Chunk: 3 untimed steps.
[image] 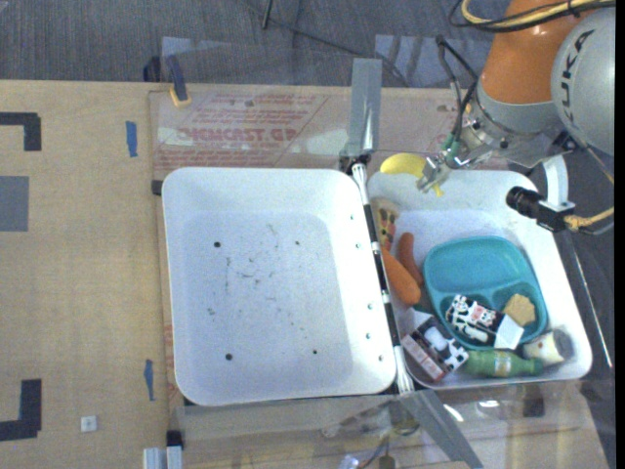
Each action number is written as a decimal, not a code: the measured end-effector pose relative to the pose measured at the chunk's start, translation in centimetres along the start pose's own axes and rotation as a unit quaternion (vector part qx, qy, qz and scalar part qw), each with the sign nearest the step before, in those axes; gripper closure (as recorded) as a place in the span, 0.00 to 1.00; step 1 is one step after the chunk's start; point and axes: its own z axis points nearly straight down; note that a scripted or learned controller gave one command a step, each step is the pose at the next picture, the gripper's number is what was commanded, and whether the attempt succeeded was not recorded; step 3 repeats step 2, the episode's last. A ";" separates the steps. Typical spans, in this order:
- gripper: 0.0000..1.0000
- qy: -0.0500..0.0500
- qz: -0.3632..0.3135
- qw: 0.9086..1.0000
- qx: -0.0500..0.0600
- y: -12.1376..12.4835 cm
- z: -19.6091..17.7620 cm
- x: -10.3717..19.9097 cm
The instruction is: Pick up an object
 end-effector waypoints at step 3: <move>1.00 0.002 0.107 0.994 0.003 3.7 -3.9 7.9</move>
